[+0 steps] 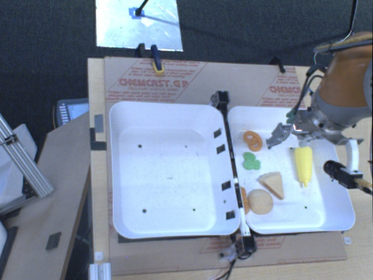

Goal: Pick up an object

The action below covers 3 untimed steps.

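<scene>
Your shallow white right-hand bin point(335, 214) holds: orange pretzel-shaped ring point(253, 139), green leafy toy piece point(252, 161), yellow corn cob point(303, 164), tan wedge point(273, 184), round beige bun point(260, 202). Your grey two-finger gripper point(278, 136) just right of ring, above bin; finger state: cannot tell.

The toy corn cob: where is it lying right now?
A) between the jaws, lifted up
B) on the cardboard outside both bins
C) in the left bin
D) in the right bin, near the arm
D: the yellow corn cob lies flat on the floor of the right bin, just below the arm's wrist.
</scene>
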Available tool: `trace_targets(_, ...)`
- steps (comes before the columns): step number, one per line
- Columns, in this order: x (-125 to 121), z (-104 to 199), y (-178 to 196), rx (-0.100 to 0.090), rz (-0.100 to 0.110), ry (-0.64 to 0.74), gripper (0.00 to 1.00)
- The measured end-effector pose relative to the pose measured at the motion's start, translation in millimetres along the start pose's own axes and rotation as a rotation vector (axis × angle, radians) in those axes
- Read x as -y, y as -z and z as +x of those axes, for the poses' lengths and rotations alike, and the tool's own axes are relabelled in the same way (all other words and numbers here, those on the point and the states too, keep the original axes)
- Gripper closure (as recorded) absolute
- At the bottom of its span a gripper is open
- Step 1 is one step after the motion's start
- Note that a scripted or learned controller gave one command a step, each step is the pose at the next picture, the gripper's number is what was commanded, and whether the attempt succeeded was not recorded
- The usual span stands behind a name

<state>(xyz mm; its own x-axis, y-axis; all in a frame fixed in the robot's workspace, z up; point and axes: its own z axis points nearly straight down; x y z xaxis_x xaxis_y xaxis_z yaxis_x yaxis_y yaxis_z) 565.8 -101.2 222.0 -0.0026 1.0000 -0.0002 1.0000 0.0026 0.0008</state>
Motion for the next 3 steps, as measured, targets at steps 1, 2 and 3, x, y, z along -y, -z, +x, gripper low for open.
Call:
trace_targets(1,-0.9,0.1,11.0,0.000,-0.003,0.002,1.00)
trace_targets(2,-12.7,64.6,86.7,-0.001,-0.008,0.008,1.00)
trace_targets(3,39.5,129.0,132.0,-0.003,-0.004,0.009,1.00)
